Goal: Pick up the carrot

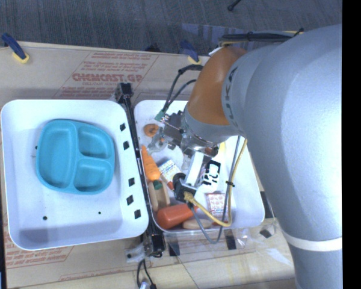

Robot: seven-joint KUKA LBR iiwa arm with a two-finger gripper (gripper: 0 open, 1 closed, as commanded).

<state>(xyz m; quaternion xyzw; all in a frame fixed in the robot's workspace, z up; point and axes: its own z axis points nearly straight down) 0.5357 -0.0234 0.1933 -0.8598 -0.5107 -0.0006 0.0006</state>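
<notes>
The carrot point(150, 165) is a slim orange piece lying lengthwise along the left wall of the right bin point(251, 197). My gripper point(160, 132) hangs low over the upper left part of that bin, just above and slightly right of the carrot's top end. The arm's grey body and orange band cover much of the bin. Nothing shows held in the gripper.
A blue divided plate point(76, 155) lies in the left bin point(24, 221). In the right bin are a small brown ring point(149, 129), a white packet point(168, 171), a brown piece point(158, 193), a red-orange block point(174, 215) and a printed packet point(216, 204).
</notes>
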